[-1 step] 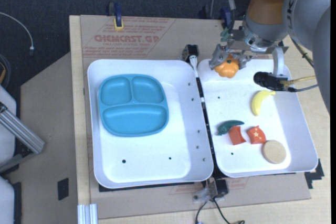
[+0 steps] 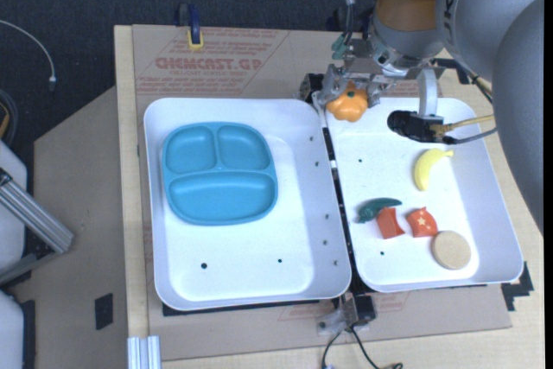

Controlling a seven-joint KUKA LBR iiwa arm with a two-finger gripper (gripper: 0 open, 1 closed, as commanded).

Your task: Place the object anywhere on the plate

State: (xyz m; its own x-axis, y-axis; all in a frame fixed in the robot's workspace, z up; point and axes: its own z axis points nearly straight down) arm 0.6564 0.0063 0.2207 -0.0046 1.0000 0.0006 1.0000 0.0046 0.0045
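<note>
Gripper (image 2: 350, 96): pinching the orange object (image 2: 348, 107), far edge of right bin (image 2: 484, 186) (lifted, it seems).
Plate (image 2: 220, 173): bare, left; carry and drop remain.

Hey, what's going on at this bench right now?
A grey and orange robot arm reaches in over the right bin. Its tool is at the bin's far left corner with an orange toy fruit between its fingers. A banana, a red pepper, a red block and a tan disc lie in that bin. The blue divided plate sits in the left bin.
</note>
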